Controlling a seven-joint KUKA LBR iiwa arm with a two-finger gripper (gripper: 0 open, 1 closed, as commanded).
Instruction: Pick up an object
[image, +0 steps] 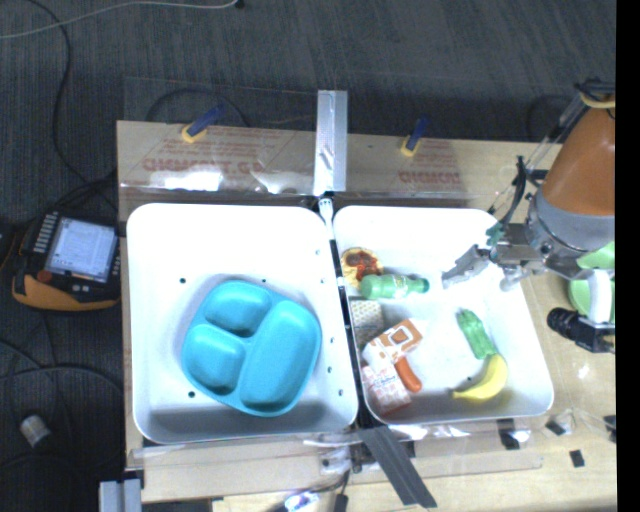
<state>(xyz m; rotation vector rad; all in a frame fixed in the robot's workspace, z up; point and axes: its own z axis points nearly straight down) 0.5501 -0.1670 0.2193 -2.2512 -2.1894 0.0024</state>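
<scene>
Atop the wooden bench (480, 160), two white bins (160, 300).

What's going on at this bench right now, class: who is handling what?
A grey robot arm with an orange band reaches in from the right, its gripper hovering over the upper part of the right bin with nothing between its fingers. Below it lie a green bottle, a banana, a green vegetable and some packets. The left bin holds a blue divided tray. Nothing has been picked up yet.
</scene>
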